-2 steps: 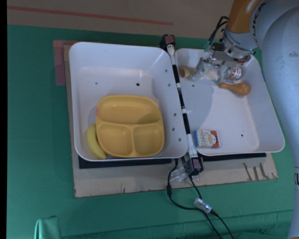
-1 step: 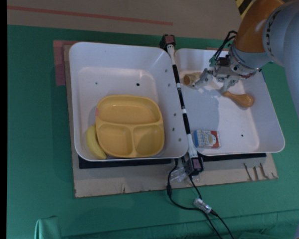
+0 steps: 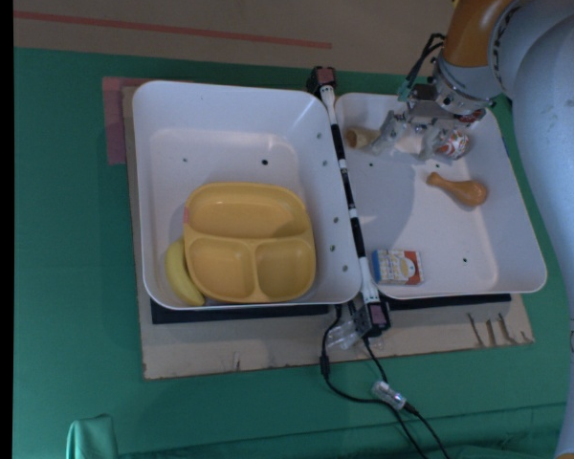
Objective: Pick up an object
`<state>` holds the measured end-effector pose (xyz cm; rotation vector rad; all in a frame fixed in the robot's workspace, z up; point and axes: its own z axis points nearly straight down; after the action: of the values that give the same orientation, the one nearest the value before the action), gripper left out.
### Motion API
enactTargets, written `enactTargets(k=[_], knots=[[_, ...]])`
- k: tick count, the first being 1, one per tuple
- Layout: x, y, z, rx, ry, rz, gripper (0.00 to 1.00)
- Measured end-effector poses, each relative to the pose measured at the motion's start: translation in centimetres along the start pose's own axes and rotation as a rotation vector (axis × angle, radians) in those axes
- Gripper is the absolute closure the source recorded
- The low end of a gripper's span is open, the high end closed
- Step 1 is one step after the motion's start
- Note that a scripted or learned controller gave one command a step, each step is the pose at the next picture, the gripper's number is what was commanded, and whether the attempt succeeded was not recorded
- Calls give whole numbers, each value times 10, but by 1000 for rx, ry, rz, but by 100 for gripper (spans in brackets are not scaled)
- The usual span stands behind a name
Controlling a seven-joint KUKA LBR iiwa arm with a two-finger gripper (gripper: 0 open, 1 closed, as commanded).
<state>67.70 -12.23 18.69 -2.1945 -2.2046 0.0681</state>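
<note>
Well, the gripper (image 3: 408, 138) sits low in the right bin (image 3: 478, 247) near a small round toy (image 3: 451, 144); its grip, I cannot tell

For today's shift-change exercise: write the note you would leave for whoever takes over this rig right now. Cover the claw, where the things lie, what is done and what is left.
Claw: low over the far end of the right bin; whether it is open or shut cannot be told from this view, and nothing can be seen gripped.
Right bin: a small tan piece left of the claw, a small round orange-and-white thing right of it, a brown drumstick-shaped toy nearer the middle, a small printed box at the near left corner.
Left bin: a yellow divided plate with a banana beside it.
Done: no pick confirmed.
Left: grasp one object and lift it.
</note>
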Motion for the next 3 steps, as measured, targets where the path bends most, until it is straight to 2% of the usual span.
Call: enactTargets(k=[1, 2, 3], knots=[[7, -4, -1, -15, -20, 13, 0], [-1, 10, 0, 37, -4, 0, 0], [3, 10, -1, 35, -17, 6, 0]])
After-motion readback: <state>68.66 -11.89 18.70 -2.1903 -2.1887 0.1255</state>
